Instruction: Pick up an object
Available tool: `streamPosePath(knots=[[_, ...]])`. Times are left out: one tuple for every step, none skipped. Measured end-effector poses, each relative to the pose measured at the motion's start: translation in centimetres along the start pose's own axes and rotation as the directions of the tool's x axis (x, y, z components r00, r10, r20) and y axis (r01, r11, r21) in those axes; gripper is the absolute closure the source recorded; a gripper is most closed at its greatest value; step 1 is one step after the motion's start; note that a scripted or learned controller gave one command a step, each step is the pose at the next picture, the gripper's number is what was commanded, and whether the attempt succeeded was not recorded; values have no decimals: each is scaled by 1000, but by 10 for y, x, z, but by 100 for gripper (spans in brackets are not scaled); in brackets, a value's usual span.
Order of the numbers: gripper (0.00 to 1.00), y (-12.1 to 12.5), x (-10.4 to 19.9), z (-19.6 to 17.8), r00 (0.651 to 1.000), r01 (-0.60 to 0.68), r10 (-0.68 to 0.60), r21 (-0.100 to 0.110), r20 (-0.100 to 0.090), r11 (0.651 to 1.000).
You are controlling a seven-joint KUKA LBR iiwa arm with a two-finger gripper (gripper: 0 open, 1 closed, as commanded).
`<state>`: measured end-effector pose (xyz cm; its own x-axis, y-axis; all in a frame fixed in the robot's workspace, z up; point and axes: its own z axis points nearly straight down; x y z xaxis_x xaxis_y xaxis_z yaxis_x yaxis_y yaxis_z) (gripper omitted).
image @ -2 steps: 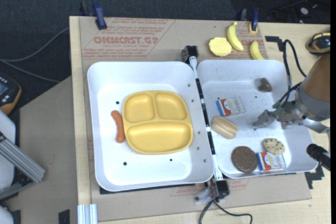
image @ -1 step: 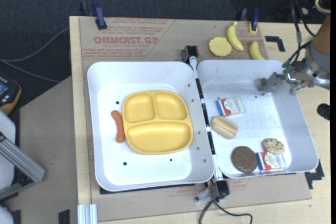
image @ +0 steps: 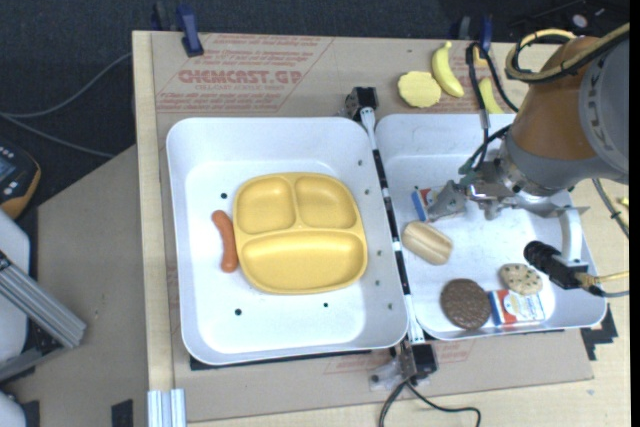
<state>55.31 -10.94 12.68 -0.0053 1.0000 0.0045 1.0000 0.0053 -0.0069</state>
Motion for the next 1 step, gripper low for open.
streamPosePath(knots=[[0,-29,-57,45,1000,-11,11,0,4,1000]])
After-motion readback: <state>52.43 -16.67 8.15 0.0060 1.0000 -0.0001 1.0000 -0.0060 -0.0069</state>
